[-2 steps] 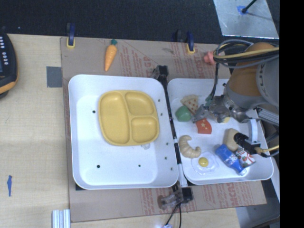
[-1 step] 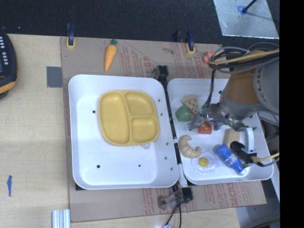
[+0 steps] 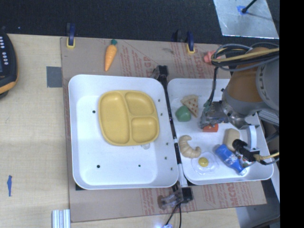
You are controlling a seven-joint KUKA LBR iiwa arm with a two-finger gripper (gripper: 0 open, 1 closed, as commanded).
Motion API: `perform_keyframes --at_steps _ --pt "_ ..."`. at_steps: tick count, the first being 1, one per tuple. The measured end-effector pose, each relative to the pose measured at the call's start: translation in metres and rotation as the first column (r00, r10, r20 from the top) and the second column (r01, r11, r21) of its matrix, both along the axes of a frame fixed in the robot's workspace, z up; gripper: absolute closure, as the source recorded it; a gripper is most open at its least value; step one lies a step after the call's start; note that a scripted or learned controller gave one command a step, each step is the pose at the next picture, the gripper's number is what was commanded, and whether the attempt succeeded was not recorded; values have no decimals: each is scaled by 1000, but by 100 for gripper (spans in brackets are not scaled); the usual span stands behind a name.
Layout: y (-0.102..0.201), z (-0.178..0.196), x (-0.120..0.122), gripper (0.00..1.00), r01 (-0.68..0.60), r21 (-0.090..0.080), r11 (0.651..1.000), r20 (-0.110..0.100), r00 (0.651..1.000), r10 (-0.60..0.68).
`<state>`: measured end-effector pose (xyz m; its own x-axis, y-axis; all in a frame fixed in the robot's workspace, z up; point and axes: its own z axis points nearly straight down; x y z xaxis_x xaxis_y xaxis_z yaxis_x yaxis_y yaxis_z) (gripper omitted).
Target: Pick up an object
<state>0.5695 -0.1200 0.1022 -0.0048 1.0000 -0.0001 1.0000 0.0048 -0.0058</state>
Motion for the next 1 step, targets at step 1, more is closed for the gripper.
perform_keyframes --at_steps 1 --pt "79 154 -35 100 -8 4 1000 15 1000 8"
